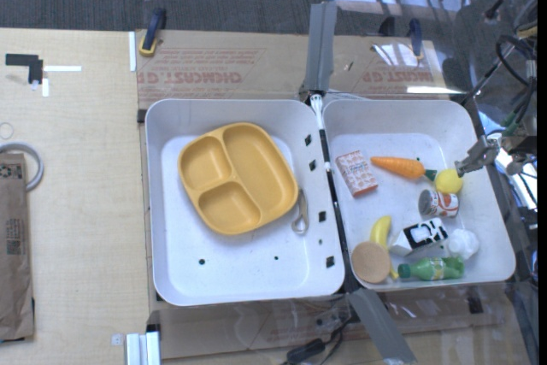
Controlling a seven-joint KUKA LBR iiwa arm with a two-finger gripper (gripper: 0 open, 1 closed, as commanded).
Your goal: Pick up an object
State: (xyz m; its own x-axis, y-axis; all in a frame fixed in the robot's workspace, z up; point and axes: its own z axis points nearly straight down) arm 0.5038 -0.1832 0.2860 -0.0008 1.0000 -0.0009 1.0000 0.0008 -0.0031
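Observation:
The right bin (410, 120) holds several small items. An orange carrot (398, 167) lies near its middle, with a pink snack box (356, 173) to its left. A yellow lemon (448, 181) sits above a small can (438, 203). Lower down are a banana (380, 230), a round tan cookie (371, 261), a green bottle (431, 269), a black-and-white piece (425, 232) and a white lump (462, 244). My gripper (475, 157) hangs at the bin's right wall, just up and right of the lemon, with nothing visibly in it.
The left bin (162, 209) holds a yellow divided plate (237, 178) and a small metal loop (300, 215) beside it. A cardboard sheet (222, 64) lies behind the bins. Cables and the arm's base crowd the right edge. A brown bag (13, 235) rests at far left.

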